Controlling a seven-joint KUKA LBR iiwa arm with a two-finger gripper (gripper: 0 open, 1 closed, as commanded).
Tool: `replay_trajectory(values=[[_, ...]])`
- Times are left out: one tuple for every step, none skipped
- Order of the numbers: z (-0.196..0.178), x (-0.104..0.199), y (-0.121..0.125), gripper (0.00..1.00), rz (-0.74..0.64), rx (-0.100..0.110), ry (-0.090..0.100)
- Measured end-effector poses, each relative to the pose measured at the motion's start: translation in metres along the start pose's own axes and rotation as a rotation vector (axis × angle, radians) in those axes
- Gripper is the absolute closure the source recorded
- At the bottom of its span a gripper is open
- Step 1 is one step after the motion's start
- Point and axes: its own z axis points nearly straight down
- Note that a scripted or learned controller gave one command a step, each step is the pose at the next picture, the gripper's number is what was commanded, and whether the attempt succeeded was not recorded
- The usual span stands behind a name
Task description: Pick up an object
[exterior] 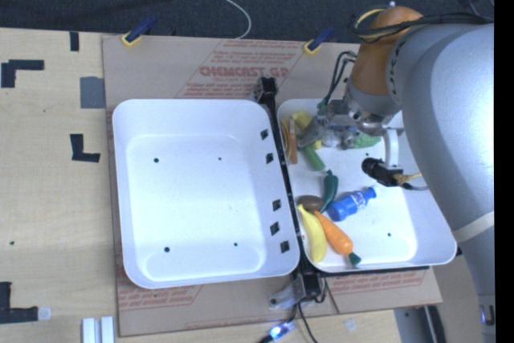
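Toys (329, 209) heaped in right bin (401, 245) | just below claw (333, 132) | claw state: cannot tell

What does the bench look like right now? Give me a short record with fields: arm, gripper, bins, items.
arm: grey with an orange band, reaching in from the right over the right bin
gripper: low at the far end of the right bin, among the items there; finger state unclear
left bin: white, shallow
items in right bin: blue bottle, carrot, banana, dark green pepper, other small pieces by the gripper
held item: none seen between the fingers
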Motion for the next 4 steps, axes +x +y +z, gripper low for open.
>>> replay_trajectory(values=[[-0.005, 0.008, -0.003, 1.00, -0.001, 0.014, 0.016], [0.005, -0.006, 0.004, 1.00, -0.010, 0.045, 0.040], [0.004, 0.011, 0.000, 1.00, -0.005, 0.028, 0.022], [-0.084, 0.001, -0.064, 1.00, -0.005, -0.013, 0.023]])
